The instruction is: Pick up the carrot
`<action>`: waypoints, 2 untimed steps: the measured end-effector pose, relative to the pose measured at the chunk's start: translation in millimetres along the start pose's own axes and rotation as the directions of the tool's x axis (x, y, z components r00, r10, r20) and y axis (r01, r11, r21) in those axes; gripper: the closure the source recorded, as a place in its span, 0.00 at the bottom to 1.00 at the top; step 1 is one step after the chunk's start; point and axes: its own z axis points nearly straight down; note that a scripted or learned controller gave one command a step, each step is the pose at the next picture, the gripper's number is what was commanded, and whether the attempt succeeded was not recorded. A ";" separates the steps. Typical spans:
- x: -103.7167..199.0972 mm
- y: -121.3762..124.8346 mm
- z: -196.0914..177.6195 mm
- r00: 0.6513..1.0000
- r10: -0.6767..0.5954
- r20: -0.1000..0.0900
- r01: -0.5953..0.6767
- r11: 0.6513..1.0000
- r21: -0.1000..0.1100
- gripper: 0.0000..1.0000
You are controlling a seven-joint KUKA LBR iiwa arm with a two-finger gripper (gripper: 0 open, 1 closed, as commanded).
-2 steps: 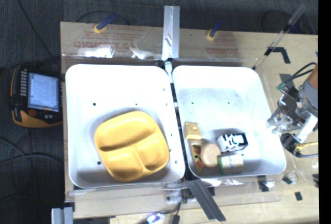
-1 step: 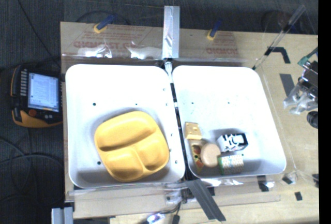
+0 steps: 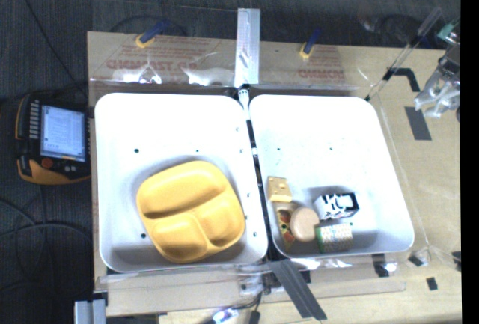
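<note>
Several small items lie clustered in the front left part of the right bin. Among them, a small orange-red piece lies against the bin's left wall, partly under a round beige item; I cannot tell whether it is the carrot. The gripper hangs at the far right, outside the right bin and well above and behind the cluster, with nothing seen in it.
A tan block, a black-and-white item and a greenish can share the cluster. A yellow divided plate lies in the left bin. A handheld pendant rests left of the bench.
</note>
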 end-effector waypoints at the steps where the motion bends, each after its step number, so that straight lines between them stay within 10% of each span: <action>1: 61.8 50.7 9.9 0.998 -0.058 0.002 0.058 0.998 0.000 1.00; 2: 108.8 64.1 -13.9 0.978 -0.209 0.001 0.209 0.978 -0.001 1.00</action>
